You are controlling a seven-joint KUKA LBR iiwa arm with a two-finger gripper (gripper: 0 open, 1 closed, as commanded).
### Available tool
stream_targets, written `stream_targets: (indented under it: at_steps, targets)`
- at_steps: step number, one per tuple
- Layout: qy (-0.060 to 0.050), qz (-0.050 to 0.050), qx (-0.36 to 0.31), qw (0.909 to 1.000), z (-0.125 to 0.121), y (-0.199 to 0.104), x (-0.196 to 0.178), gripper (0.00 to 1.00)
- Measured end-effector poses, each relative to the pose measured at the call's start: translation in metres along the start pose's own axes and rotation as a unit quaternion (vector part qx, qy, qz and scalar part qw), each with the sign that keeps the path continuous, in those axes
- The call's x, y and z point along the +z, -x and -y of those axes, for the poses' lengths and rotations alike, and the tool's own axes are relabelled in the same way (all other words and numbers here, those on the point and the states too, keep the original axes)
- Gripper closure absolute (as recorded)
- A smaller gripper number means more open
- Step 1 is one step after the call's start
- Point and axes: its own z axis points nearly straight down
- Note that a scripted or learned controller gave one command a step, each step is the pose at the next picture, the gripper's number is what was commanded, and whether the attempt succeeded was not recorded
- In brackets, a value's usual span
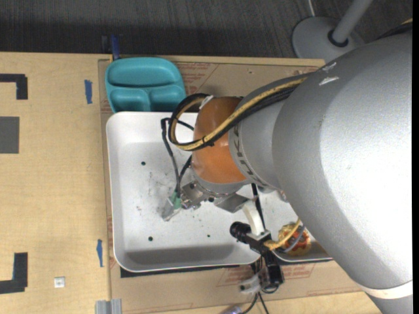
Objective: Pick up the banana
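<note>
My gripper [173, 206] reaches down into the left white bin [131, 175], with its tip close to the bin floor near the middle. The grey arm with its orange band [216, 146] stretches in from the right and hides most of the right bin. At the front edge of the right bin, a yellow, brown and red thing [294, 238] peeks out from under the arm; what it is cannot be told.
A teal divided tray [144, 87] stands just behind the left bin. Black cables [252, 234] and a connector hang from the arm over the front rim between the bins. Bare cardboard bench [52, 175] lies to the left.
</note>
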Motion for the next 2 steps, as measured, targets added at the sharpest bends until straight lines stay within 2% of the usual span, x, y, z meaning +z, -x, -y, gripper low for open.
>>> stream_targets:
  at_steps: [1, 2]
  targets:
    - [0.001, 0.001, -0.006, 1.0, 0.0159, -0.0546, 0.0073, 0.0]
    - [0.002, -0.001, -0.005, 1.0, 0.0153, -0.056, -0.0025, 1.0]
